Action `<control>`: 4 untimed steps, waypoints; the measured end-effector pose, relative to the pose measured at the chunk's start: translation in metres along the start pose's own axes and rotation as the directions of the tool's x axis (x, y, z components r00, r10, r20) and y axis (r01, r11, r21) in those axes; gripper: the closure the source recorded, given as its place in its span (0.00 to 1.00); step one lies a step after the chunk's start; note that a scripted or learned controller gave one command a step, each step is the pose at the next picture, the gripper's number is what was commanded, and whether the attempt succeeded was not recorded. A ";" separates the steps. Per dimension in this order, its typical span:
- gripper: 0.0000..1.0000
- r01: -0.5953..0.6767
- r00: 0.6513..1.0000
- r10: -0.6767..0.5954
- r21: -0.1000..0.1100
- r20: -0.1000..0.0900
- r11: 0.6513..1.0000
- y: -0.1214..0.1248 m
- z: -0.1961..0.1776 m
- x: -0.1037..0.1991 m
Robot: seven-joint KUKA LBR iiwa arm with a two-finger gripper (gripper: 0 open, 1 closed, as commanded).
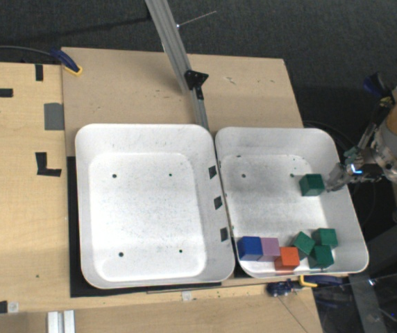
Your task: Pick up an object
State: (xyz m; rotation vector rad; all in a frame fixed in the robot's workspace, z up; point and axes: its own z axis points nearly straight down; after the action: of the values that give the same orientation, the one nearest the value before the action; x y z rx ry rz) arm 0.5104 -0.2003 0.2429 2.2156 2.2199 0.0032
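Note:
A green block lies by itself in the right bin, close to the bin's right wall. My gripper comes in over that wall and its tip sits just right of this block, touching it or nearly so. Along the bin's front edge lies a cluster of blocks: a blue one, a lilac one, an orange one and three green ones.
The left bin stands beside the right one on the wooden bench. A slanted metal rail runs from the top down to the gap between the bins. The arm's wrist hangs over the bench's right side.

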 end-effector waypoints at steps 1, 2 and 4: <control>1.00 0.005 1.000 -0.005 0.006 -0.005 1.000 0.006 -0.001 0.060; 1.00 0.005 1.000 -0.005 0.007 -0.004 1.000 0.018 0.011 0.117; 1.00 0.005 1.000 -0.005 0.008 -0.003 1.000 0.052 0.023 0.217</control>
State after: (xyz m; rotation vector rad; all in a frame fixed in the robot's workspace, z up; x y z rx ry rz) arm 0.5619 0.0164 0.2201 2.2155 2.2304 -0.0021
